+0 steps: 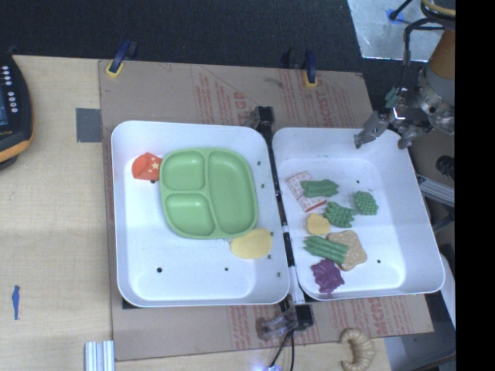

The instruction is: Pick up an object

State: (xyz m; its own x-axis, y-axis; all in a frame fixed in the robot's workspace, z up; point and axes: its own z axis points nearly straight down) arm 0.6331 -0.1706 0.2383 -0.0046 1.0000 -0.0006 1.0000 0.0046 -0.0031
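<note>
So the tool (384, 133) was hanging over the back right corner of the right bin (410, 230), up near the rim. Its two fingers were spread apart with nothing between them, so it wasn't holding anything. The grey arm (437, 91) came in from the right side.

All the stuff to grab was lower down in that same bin, well apart from the tool. There was a small white packet with red print (300, 192) near the left wall, with a green leafy piece (320, 186) touching its right side. Just right of that sat a round bumpy green thing (366, 202). Below those were another green leafy bit (339, 214) and a small yellow round piece (317, 224) right beside each other. Further toward the front lay a long green pod (325, 247) partly across a tan cracker shape (352, 250), and a purple lump (326, 275) sat nearest the front edge.

The left bin (139, 269) had a green divided plate (209, 192) in the middle, a red toy with a yellow star (145, 166) touching its left side, and a pale yellow blob (252, 244) at the plate's front right corner.

Out on the counter (54, 230) there was a tan curled thing (357, 348) in front of the right bin.
</note>
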